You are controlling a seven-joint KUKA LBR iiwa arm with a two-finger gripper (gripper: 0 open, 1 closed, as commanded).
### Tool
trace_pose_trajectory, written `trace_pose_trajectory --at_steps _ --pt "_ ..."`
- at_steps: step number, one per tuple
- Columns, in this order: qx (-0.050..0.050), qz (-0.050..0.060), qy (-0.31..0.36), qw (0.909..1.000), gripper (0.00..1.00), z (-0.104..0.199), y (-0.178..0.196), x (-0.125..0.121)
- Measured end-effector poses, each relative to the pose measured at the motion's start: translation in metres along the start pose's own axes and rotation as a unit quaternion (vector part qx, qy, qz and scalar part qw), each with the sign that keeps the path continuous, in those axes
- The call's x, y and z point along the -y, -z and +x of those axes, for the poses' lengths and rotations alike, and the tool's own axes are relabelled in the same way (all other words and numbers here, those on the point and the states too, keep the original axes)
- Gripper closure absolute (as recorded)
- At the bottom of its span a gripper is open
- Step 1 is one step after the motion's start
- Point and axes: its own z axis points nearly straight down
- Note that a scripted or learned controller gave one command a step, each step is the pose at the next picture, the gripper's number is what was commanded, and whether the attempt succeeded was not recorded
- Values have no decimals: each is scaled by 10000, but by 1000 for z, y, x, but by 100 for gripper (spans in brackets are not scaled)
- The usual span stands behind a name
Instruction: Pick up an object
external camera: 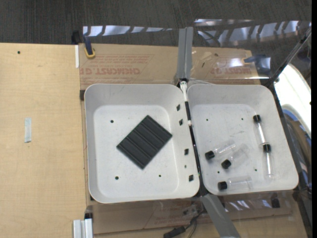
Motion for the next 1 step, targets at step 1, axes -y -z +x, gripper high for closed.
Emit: trace_pose_trajectory --at_steps 1 --pt "-6 0 461 9989 0 -40 -1 -49"
